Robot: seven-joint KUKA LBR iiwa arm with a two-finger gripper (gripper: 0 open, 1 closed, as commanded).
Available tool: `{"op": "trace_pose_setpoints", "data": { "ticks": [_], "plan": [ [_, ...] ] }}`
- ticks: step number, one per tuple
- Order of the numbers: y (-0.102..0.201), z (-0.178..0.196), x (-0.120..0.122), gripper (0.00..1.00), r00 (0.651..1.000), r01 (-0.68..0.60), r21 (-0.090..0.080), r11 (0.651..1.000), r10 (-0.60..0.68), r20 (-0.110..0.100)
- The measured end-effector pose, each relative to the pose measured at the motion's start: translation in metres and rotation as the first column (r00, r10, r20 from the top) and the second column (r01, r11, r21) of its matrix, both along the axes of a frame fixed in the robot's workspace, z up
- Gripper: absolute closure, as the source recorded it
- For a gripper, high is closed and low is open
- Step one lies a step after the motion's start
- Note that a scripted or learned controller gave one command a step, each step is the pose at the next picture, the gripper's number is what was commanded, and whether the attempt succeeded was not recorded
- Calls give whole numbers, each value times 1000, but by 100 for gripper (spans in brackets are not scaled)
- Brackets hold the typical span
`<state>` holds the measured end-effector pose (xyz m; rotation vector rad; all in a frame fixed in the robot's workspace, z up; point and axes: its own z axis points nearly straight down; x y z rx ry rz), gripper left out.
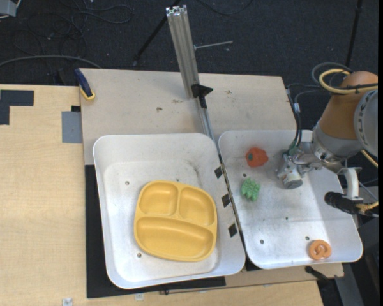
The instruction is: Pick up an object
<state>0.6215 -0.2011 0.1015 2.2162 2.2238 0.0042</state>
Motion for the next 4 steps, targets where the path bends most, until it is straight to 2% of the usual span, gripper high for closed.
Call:
{"op": "trace_pose_setpoints", "data": {
  "ticks": [2, 3, 4],
  "plan": [
    [0, 125, -3, 100, 1000, 2, -2, 1000, -2, 1],
    [-1, 139, -3, 100, 1000, 1, -1, 1000, -1, -3],
    [46, 147, -16, 100, 1000, -1, 1, 1000, 1, -6]
  ]
}}
